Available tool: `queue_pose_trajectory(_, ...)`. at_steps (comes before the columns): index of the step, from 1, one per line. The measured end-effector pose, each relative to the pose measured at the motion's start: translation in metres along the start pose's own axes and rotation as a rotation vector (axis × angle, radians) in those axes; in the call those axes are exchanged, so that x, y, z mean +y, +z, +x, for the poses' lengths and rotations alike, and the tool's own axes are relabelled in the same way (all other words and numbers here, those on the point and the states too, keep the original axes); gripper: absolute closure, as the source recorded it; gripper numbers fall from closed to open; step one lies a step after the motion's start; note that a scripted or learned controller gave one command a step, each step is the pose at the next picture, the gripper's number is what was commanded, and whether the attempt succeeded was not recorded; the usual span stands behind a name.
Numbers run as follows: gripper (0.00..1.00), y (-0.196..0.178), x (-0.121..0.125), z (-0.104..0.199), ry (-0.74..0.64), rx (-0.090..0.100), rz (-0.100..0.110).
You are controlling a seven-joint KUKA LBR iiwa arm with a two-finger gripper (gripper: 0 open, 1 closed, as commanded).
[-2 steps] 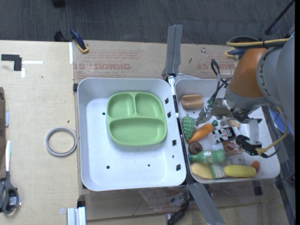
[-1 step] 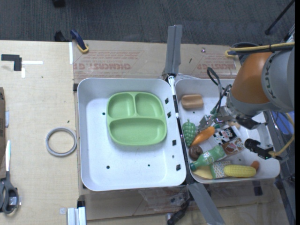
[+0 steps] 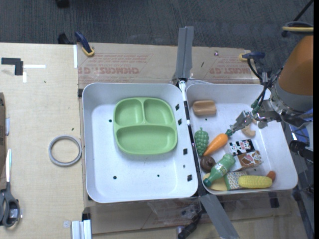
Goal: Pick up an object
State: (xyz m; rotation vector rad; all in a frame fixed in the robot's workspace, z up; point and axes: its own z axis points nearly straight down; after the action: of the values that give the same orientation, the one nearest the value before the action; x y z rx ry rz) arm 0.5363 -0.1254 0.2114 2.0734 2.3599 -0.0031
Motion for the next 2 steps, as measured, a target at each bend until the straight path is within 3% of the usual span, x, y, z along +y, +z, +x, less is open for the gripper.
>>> queue_pose_trajectory(1, 0.00, 0.120, -0.006, 0.005, -0.084, 0.001, -0.001)
queue_pose_trajectory(2, 0.00, 0.121, -0.003, 0.025, -0.142, 0.002, 0.001)
